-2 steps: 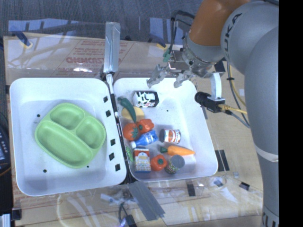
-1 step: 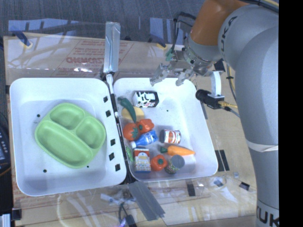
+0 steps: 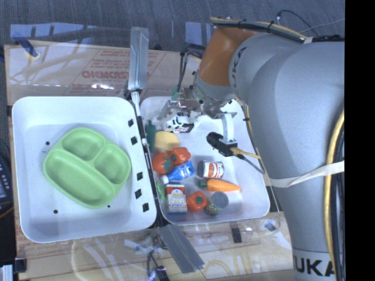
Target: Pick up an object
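The right bin [image 3: 256, 196] holds several toy foods: a yellow piece [image 3: 166, 140], a red pepper [image 3: 180, 155], an orange-red tomato [image 3: 160, 163], a blue packet [image 3: 181, 171], a small can [image 3: 211, 169], a carrot [image 3: 222, 185], a red carton [image 3: 176, 196], a second tomato [image 3: 197, 201] and a grey tin [image 3: 218, 202]. My gripper [image 3: 180, 120] hangs low over the bin's far left part, just beyond the yellow piece. A black-and-white object [image 3: 183, 125] sits right at the fingers; whether it is gripped is unclear.
The left bin [image 3: 29, 212] holds a green divided plate [image 3: 88, 166]. A metal divider [image 3: 139, 57] runs between the bins at the back. My grey arm [image 3: 293, 110] covers the right side of the bench.
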Tool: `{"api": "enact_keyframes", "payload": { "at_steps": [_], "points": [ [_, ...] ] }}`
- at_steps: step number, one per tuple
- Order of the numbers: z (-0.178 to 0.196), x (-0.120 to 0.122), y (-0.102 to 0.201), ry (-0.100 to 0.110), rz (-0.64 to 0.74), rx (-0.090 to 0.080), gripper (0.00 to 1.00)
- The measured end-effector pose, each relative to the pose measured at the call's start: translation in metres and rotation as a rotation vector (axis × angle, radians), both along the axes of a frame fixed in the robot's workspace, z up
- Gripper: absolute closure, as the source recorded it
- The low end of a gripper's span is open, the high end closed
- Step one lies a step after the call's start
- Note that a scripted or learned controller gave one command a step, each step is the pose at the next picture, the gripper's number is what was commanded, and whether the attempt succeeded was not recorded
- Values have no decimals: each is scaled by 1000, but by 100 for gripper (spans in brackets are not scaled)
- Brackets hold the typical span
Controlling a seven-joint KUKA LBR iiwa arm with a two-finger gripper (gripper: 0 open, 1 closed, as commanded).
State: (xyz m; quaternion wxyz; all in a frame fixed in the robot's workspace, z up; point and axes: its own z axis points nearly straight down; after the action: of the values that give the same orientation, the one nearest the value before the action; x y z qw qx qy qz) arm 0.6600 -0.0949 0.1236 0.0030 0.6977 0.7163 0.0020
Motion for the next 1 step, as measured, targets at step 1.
{"api": "enact_keyframes", "payload": {
  "at_steps": [1],
  "points": [
    [-33, -101, -3, 15, 58, 2, 0]
  ]
}}
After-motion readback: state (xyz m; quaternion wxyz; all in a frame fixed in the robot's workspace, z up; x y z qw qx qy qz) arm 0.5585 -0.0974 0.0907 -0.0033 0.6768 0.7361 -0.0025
